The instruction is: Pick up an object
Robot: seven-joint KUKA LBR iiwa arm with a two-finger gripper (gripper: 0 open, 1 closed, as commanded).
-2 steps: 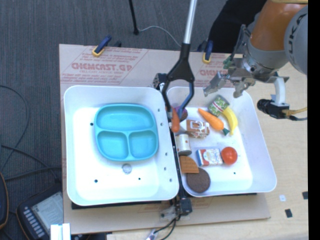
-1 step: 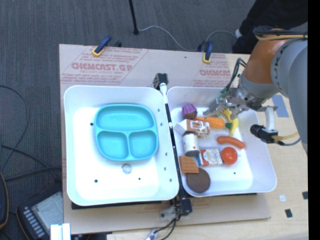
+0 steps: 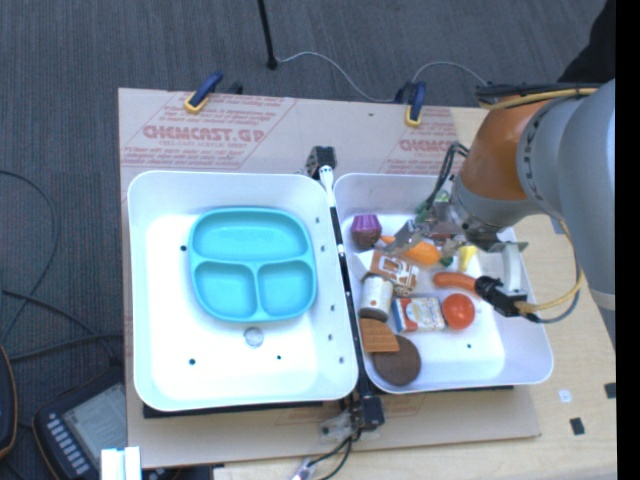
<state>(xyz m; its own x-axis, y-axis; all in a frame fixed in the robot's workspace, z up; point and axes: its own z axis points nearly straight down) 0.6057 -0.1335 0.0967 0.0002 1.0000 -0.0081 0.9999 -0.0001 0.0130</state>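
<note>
Orange toy (image 3: 424, 253) lies in right bin (image 3: 520, 368), directly under gripper (image 3: 418, 234); judged light, rigid, smooth, best pinched across its middle. Purple piece (image 3: 366, 229) and small can (image 3: 375, 293) crowd its left; bin wall near. Grip state: cannot tell

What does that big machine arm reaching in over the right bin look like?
The arm is a thick rounded grey tube with a wide orange band above the wrist. Its dark metal pincer has thin cables running along it, and a yellow cable loops beside it.
</note>
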